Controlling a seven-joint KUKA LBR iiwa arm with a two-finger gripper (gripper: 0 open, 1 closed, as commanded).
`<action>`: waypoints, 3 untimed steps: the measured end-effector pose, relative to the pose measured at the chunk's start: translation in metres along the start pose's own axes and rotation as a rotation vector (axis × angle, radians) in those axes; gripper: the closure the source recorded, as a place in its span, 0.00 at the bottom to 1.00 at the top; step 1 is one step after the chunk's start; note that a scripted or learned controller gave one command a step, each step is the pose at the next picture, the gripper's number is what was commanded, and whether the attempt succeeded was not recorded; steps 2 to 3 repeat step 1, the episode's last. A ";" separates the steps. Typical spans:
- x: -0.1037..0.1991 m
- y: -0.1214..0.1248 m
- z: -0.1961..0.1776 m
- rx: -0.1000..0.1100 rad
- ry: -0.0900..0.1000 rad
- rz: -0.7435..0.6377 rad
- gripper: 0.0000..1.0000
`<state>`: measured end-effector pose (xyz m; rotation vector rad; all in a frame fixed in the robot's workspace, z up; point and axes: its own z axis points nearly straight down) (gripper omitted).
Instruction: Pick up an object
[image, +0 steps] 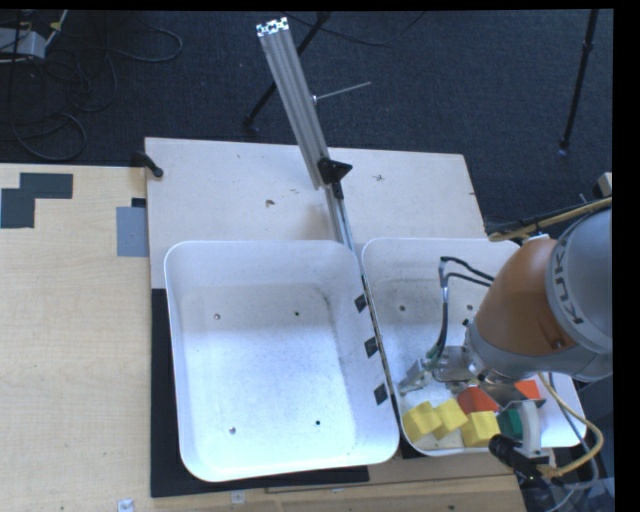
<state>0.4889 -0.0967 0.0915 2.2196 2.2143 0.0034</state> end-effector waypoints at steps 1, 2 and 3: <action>0.000 0.000 -0.001 -0.001 0.002 0.003 0.00; 0.000 0.000 -0.001 -0.001 0.002 0.003 0.00; 0.000 0.000 -0.001 -0.001 0.002 0.003 0.00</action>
